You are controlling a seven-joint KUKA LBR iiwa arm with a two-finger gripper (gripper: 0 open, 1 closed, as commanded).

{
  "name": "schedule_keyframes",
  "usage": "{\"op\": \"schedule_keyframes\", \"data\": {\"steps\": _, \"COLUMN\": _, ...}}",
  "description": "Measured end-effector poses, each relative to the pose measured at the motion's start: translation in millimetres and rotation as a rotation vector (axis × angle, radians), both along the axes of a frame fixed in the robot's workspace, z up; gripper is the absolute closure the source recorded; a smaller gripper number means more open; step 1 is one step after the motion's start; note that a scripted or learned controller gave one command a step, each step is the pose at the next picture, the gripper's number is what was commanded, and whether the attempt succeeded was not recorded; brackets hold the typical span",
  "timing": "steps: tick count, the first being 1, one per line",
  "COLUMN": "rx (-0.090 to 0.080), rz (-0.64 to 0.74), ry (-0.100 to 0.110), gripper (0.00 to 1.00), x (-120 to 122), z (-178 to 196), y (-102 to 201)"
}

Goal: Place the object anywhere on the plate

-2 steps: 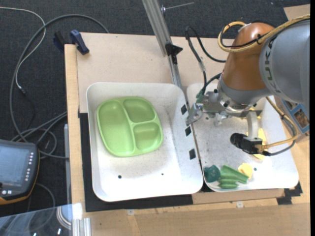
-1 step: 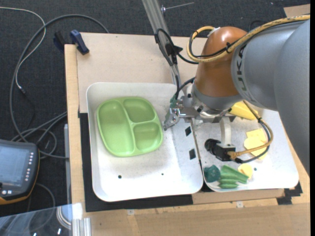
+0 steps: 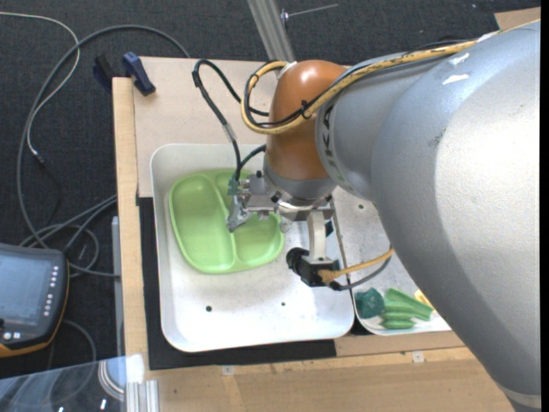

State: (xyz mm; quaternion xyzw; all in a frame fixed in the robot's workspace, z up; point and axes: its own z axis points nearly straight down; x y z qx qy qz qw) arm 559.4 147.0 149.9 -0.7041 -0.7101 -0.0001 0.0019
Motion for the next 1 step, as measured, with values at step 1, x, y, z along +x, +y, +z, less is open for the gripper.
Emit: {"op": "schedule_keyframes", "data": {"steps": 1, "rx": 0.0, "rz": -0.006, "ry": -0.009, "gripper": 0.0, "x": -19.1, "z": 73.2, "y": -7.1}}
